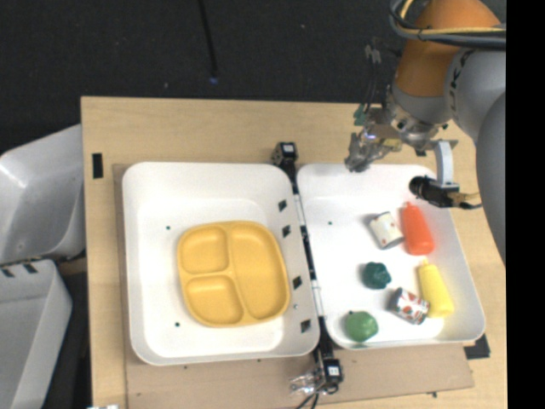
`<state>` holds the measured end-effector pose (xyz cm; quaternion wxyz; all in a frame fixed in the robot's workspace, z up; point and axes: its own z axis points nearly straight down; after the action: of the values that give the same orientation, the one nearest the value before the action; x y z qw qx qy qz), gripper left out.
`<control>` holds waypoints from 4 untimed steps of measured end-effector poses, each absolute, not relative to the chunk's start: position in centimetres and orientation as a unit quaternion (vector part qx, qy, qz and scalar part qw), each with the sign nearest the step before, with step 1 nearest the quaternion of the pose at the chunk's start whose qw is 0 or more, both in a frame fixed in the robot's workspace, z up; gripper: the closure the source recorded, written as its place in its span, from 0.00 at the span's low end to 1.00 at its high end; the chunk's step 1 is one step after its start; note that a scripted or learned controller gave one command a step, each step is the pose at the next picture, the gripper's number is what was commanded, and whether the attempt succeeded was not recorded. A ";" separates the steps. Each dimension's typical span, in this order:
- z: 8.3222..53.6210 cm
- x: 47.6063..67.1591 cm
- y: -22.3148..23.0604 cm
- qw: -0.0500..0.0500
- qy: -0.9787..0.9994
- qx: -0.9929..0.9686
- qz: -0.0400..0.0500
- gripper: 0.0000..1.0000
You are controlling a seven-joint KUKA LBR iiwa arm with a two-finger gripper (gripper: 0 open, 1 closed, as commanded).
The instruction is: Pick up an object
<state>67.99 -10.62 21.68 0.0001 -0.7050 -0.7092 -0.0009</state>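
The right bin (341, 196) holds several small objects: a white block (386, 229), an orange carrot-like piece (416, 228), a dark green lump (375, 274), a yellow piece (435, 287), a red-and-white can (409, 306) and a green ball (361, 325). My gripper (361, 155) hangs over the far rim of this bin, well behind all of the objects. Nothing shows between its fingers.
The left bin (153, 203) holds a yellow divided plate (232, 273). A ridge with black clips (300, 237) separates the two bins. The wooden bench (196, 126) extends behind both bins. A white casing (34, 198) stands at the far left.
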 end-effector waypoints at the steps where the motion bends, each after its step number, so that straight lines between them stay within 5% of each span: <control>1: 23.2 68.0 -5.6 -0.001 -0.709 -0.705 -0.001 1.00; 4: 23.2 67.5 8.5 0.000 -0.709 -0.705 -0.001 1.00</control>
<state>67.46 8.51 23.22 -0.0001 -0.7051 -0.7091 -0.0008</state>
